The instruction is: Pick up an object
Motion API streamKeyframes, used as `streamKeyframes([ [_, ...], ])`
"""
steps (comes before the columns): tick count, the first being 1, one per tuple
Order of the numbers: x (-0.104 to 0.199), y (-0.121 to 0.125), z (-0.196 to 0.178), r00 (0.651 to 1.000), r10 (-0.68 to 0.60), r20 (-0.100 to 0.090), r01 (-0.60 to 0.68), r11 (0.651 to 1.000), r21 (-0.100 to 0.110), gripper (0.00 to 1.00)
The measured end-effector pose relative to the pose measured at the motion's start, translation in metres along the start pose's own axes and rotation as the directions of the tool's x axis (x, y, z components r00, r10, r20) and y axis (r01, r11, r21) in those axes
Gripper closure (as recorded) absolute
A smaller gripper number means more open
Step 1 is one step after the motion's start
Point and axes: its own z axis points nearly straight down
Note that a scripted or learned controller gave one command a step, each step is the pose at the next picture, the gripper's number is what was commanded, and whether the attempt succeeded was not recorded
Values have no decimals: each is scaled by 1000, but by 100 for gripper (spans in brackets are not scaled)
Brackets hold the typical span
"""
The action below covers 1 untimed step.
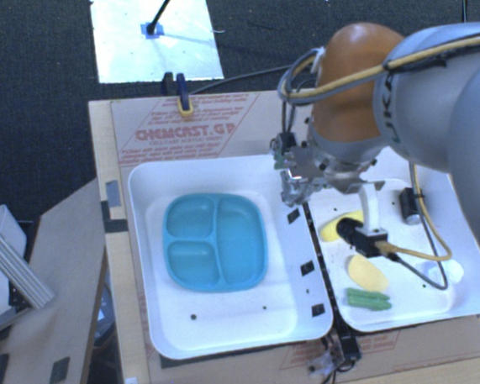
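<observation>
Camera view: gripper [295,192] over white bins [237,337] on brown bench [191,120], dark carpet [28,97].

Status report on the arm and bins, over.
Gripper at left edge of right bin, nothing seen held. Yellow piece, green piece loose nearby. Blue plate in left bin.

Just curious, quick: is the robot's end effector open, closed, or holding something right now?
End effector: cannot be told. It hangs by the left rim of the right bin, and the view is too unclear to judge.
</observation>
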Motion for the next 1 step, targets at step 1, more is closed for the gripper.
streamKeyframes([
  [1, 45, -23, -11, 1000, 1, 0, -1, 1000, 0, 100],
])
